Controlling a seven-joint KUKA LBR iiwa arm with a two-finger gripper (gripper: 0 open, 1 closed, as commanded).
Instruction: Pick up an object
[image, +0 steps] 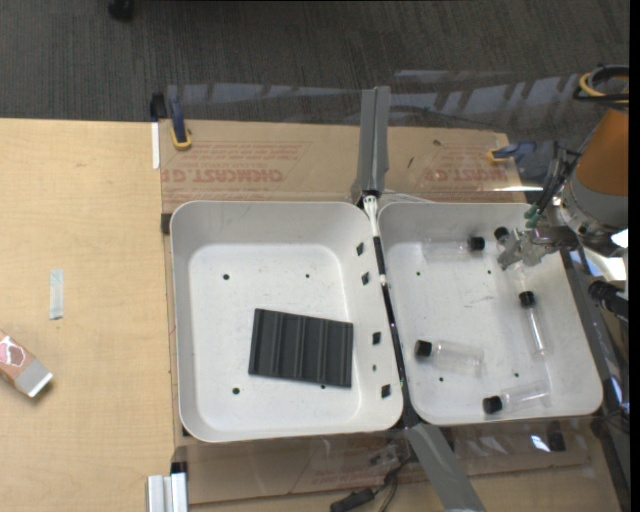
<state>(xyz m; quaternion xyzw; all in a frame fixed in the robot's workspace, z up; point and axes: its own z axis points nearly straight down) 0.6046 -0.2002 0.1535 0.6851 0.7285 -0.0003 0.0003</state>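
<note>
A dark grey ribbed rectangular panel (301, 347) lies flat in the left bin (200, 260). Several clear vials with black caps lie scattered in the right bin (440, 290): one near the back (455, 246), one at the right (535, 322), one near the front left (452, 355), one at the front (515, 400). My gripper (522, 247) hangs over the right bin's back right corner, close to the back vial's cap and above the right-hand vial. Nothing is seen held in it.
The arm's orange band (608, 160) and cables crowd the right edge. A grey divider post (373, 140) stands between the bins at the back. On the wooden bench to the left lie a small strip (56, 295) and a red-and-white item (20, 365).
</note>
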